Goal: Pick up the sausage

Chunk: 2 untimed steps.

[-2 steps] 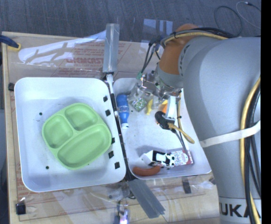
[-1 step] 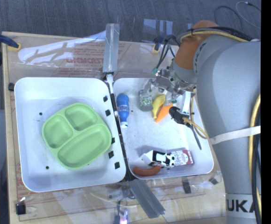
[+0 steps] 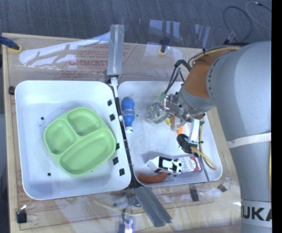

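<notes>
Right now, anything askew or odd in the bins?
The cow-print milk carton lies on its side in the right white bin, partly over the reddish-brown sausage at the near wall. The blue bottle is also tipped over. No spills or damage visible.

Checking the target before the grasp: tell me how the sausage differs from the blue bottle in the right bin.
The sausage is reddish-brown; the blue bottle is blue with a white cap. The sausage lies crosswise at the bin's near wall, against a cow-print carton; the bottle lies lengthwise beside the divider, alone. Both lie flat in the right bin.
</notes>
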Tool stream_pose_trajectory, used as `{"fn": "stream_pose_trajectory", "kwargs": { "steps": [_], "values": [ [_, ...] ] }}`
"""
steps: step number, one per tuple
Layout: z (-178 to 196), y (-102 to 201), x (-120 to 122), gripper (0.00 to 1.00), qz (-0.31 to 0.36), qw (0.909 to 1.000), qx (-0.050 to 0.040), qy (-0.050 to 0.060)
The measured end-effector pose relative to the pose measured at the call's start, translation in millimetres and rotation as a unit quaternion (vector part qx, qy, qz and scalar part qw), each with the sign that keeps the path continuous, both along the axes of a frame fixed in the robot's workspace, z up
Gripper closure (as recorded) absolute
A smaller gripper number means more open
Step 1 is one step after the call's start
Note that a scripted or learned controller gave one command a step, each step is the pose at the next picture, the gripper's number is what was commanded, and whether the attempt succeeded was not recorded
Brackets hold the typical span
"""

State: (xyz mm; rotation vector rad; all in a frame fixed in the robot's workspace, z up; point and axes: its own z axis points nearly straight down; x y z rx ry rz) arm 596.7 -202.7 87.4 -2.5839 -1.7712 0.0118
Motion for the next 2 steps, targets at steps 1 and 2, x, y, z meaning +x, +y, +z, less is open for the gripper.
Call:
{"fn": "stream_pose_trajectory", "kwargs": {
  "steps": [1, 2],
  "values": [
    [0.7, 3.0, 53.9, 0.00, 0.053, 0.9986, 0.0004, -0.001],
    [0.5, 3.5, 53.9, 0.00, 0.054, 0.9985, 0.0005, -0.001]
  ]
}}
